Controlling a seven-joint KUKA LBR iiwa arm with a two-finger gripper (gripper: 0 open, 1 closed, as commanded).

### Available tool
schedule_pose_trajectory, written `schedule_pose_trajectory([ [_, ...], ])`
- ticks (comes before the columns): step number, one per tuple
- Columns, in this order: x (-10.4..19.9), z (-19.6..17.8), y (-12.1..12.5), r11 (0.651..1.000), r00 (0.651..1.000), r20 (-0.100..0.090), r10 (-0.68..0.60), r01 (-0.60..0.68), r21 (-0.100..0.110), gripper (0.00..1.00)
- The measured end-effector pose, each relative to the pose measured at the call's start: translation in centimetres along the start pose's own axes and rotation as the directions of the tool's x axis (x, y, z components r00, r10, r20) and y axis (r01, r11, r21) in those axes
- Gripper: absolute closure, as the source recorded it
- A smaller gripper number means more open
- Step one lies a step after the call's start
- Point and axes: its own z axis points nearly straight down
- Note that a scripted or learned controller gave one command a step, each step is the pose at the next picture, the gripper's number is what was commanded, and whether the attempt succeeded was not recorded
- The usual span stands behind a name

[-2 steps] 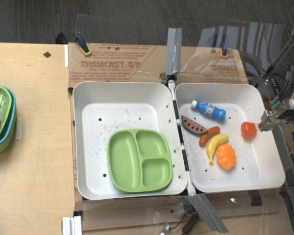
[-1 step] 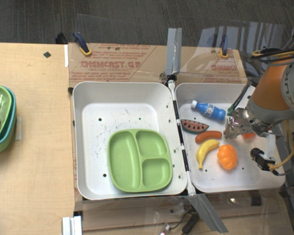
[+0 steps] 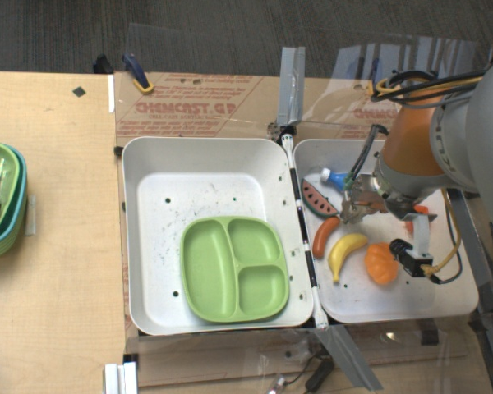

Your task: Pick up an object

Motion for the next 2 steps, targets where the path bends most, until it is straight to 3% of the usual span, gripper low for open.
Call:
schedule_pose_trajectory([
  [1,8.6,-10.0,6.1,0.98,0.98,0.002,0.197,-0.197,0.001,1.0],
  [2,13.4,-9.9,2.8,0.957,0.957,0.003,0.29,-0.29,0.003,1.0],
])
